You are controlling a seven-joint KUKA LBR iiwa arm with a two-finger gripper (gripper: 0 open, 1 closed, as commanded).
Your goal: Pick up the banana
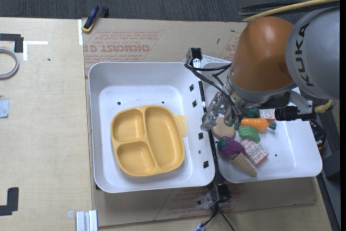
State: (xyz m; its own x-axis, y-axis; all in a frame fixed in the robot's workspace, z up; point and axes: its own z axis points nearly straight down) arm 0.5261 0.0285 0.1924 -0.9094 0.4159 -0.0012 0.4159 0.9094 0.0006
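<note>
The end effector (216, 116) sits low at the right bin's (294, 162) left edge, its state impossible to tell; banana not identifiable among toy foods; yellow divided plate (147, 140) in left bin (102, 116)

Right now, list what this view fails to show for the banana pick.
- Banana: none identifiable among the toys in the right bin; the arm covers that bin's upper part.
- Pincer: its finger state is too small and cluttered to read.
- Right bin's far rim: hidden by the arm.
</note>
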